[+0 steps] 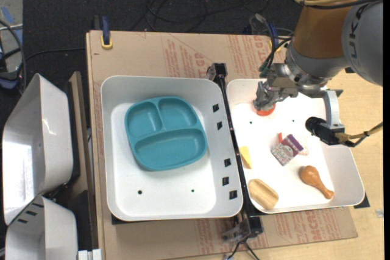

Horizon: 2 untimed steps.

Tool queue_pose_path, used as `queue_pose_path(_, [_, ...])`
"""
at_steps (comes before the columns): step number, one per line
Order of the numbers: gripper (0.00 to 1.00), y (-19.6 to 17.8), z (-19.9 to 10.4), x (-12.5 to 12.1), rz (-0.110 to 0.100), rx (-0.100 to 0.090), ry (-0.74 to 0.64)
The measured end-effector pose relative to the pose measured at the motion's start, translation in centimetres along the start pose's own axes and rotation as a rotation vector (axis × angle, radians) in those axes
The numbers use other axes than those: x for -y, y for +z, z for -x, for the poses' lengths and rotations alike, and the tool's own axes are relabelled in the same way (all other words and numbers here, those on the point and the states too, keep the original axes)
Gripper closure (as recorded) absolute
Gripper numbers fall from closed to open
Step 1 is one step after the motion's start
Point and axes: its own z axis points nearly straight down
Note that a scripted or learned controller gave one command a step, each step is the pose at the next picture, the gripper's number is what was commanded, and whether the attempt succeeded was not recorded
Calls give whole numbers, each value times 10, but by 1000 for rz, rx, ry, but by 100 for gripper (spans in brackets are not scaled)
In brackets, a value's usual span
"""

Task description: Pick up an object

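Your gripper point(266, 100) sits low over the small orange-red round object point(264, 110) near the back left corner of the right white bin point(347, 161), touching or nearly so; whether the claw is clenched or released, you cannot tell from here. The piece looks light, rigid and smooth, so take it across its narrow width. The bin wall beside it crowds that side. The purple-and-white packet point(287, 148), yellow wedge point(245, 156), tan bread-shaped block point(263, 193) and brown drumstick-shaped toy point(315, 180) lie well apart. The teal divided plate point(165, 133) fills the left white bin point(116, 192).

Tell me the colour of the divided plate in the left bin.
The divided plate is teal blue, seen clearly in the camera view.
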Motion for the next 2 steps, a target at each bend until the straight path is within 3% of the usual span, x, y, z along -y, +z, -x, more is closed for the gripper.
queue_pose_path(2, [100, 4, -83, 55, 1, 0, -1])
